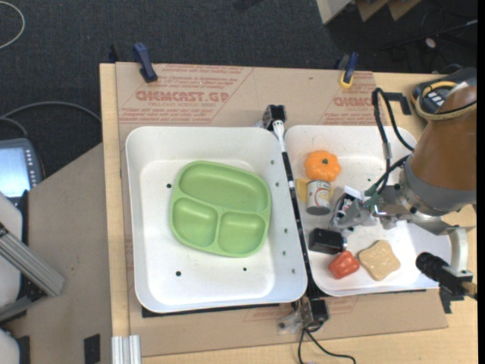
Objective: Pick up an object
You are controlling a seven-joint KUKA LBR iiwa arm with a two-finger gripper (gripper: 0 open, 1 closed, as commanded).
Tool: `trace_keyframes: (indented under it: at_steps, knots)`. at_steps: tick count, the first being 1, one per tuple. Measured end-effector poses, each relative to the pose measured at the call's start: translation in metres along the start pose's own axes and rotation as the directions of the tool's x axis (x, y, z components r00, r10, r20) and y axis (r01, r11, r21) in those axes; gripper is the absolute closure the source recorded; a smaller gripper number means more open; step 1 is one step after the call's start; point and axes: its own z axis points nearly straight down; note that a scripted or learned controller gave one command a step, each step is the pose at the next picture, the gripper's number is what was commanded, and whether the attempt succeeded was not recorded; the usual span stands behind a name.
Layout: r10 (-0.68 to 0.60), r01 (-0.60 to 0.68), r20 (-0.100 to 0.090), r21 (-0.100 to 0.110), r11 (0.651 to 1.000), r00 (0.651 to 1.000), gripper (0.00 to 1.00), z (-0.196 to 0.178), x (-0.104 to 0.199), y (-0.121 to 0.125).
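Gripper low in right bin, near can and black block; jaw state cannot be told

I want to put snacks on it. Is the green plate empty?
Empty. The green divided plate lies flat in the left bin, and all three of its compartments show bare green.

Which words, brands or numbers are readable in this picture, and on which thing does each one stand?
"CHEMCAST G P": red print, repeated, on the brown protective sheet covering the board under the bins.
Smaller red lines around it: too blurred to read.
Label on the small can in the right bin: too small to read.
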Motion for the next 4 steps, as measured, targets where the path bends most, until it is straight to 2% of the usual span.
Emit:
trace_keyframes:
  at_steps: [1,2,3,4]
  knots:
    - [-0.006,0.006,-0.003,0.003,1.0,1.0,0.0,0.004,0.063,-0.001]
    - [0.0,0.0,0.0,-0.001,1.0,1.0,1.0,-0.006,0.06,0.0]
    - [-0.004,0.004,0.0,-0.005,1.0,1.0,1.0,-0.043,0.095,0.0]
    - [-0.006,0.006,-0.001,-0.008,1.0,1.0,1.0,-0.121,0.167,0.0]
